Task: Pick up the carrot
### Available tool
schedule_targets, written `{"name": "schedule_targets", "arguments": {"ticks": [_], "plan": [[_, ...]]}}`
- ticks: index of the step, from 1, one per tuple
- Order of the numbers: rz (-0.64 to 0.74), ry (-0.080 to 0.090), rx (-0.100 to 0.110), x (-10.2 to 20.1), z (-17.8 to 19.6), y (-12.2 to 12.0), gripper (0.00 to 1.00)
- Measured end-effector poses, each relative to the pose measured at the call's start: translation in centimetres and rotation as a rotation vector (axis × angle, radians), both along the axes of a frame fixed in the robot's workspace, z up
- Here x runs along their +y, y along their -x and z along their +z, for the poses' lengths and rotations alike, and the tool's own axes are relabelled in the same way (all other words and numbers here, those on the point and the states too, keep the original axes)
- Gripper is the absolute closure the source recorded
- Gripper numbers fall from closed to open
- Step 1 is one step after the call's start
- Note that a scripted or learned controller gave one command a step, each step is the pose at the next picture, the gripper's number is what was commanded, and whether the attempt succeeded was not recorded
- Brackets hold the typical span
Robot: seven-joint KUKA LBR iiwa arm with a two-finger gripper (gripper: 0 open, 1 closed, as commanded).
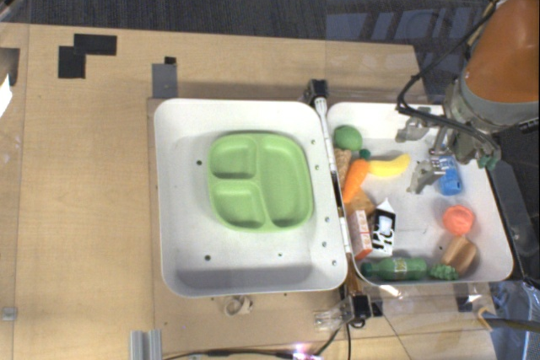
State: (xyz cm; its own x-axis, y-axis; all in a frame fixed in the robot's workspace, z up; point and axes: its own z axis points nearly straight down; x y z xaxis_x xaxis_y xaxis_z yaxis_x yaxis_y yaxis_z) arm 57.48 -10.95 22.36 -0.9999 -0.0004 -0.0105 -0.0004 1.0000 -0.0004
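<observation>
Left bin (169,181) holds a green divided plate (257,181), centred. Right bin (498,215): carrot (354,179) lies against its left wall, just below the green ball (347,137), tip touching the banana (388,168). Red carton (362,233) and cucumber (394,268) sit below the carrot. Jaws (432,173) hang right of the banana, well clear of the carrot, beside a blue piece (451,180). Can't tell how wide they're set; nothing visibly gripped.
</observation>
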Motion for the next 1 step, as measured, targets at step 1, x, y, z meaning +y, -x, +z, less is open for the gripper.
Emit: {"name": "schedule_targets", "arguments": {"ticks": [1], "plan": [[0.26, 0.006, -0.016, 1.27, -9.41, -0.12, 0.0]]}}
